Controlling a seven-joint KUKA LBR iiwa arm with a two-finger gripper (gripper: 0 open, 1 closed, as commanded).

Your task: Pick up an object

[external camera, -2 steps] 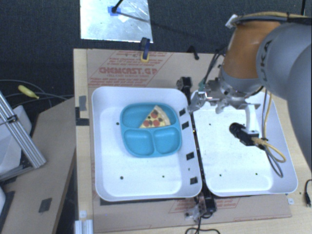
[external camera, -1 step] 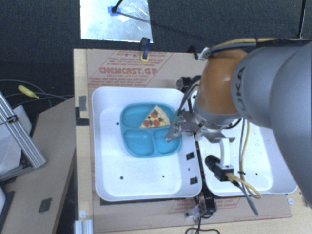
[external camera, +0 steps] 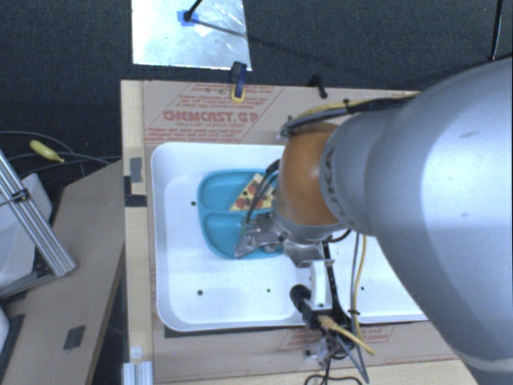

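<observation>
1. Bins: one white in plain sight, second largely behind arm.
2. Blue trays: one, two compartments.
3. Yellow-red packets: one, on tray.
4. Arms: one.
5. Foil sheets: one.

We see a bulky grey arm with an orange band, black cables and a metal gripper.

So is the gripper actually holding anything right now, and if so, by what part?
It cannot be told. The gripper is down at the blue divided tray in the left bin, but the arm's wrist hides the contact.
</observation>
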